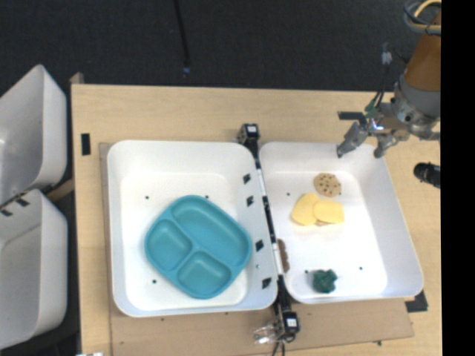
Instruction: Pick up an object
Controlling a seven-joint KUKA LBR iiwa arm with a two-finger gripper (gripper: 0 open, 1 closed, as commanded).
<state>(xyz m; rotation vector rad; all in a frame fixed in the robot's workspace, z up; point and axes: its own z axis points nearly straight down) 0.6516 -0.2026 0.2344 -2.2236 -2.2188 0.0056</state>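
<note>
Two white bins sit side by side on a wooden bench, joined along a black clipped seam between them. The left bin holds a teal divided plate with three compartments, lying flat and turned at an angle, nearer the bin's front than its back.

The right bin holds four loose things. A round brown cookie lies toward the back. Just in front of it are two yellow slices, pale and flat, overlapping each other, the left one rounder and the right one more squared. The cookie is just beside them, and whether it touches them is unclear. Well apart, near the front wall, sits a small dark green lump, its shape too blurred to name.

The gripper hangs over the back right corner of the right bin, above its rim. Its two dark fingers are spread apart and angled downward, with nothing between them. The orange band of the arm shows above it at the right edge.

Nothing lies between the gripper and the cookie or slices; bare bin floor separates them. The green lump is farthest from the gripper, with the slices lying roughly between. White moulded shapes stand off the bench on the left.
</note>
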